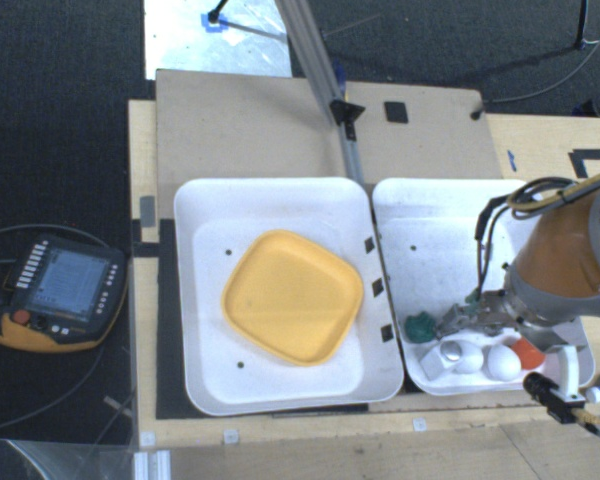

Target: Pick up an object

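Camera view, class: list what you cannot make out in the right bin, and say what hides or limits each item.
- Gripper: the arm's wrist covers it from above, so its state cannot be told.
- Green object: small and blurred; its identity is unclear.
- White objects at the bin's near wall: washed out against the right bin, edges hard to separate.
- Orange-red object: partly under the arm.

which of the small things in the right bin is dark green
The dark green object at the left end of the cluster in the right bin, nearest the divider. The others beside it are white or orange-red.
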You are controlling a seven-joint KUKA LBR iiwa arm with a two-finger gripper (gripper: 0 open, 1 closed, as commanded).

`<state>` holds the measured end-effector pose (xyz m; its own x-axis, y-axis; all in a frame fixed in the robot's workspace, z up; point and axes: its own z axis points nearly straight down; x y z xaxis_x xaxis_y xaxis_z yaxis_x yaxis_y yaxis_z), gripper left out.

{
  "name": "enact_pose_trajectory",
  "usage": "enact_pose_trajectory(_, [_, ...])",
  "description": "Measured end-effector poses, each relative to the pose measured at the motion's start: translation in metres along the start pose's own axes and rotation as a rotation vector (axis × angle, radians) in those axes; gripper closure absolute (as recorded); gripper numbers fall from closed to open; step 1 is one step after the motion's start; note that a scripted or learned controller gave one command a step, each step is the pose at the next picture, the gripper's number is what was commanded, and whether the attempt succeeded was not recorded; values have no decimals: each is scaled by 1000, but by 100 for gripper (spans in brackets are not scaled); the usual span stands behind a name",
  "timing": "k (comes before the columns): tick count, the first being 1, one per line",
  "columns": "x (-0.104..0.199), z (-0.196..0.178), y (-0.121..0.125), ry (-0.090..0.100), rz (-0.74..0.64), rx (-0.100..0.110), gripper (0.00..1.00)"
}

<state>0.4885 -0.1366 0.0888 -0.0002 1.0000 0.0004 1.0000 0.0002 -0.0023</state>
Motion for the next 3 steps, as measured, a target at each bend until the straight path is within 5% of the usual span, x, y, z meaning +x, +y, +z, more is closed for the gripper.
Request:
enact_pose_trajectory(1, [0, -12, 1, -1, 0, -4, 100])
enact_pose_trajectory(3, [-7, -107, 2, -1, 0, -7, 100])
